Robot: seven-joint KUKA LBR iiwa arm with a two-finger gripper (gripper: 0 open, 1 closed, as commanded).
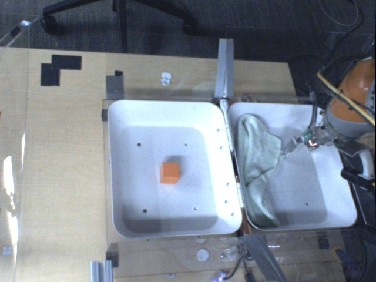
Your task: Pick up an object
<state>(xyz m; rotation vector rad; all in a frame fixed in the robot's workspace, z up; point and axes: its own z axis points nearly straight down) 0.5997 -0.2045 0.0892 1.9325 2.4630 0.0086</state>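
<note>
A small orange cube (170, 173) sits near the middle of the left shallow white bin (126, 157), its edges roughly square to the bin walls; it has no long axis. In the right white bin (317, 210) a crumpled pale green cloth (257, 163) lies along the left wall, its long axis running front to back. The pincer (301, 141) hangs over the right bin, just beside the cloth's right edge; whether it grips anything I cannot tell. Both bins rest on the light wooden table (59, 175).

An orange cube (170, 173) in one white bin (126, 216), a pale green cloth (258, 157) in the other (335, 213)
</note>
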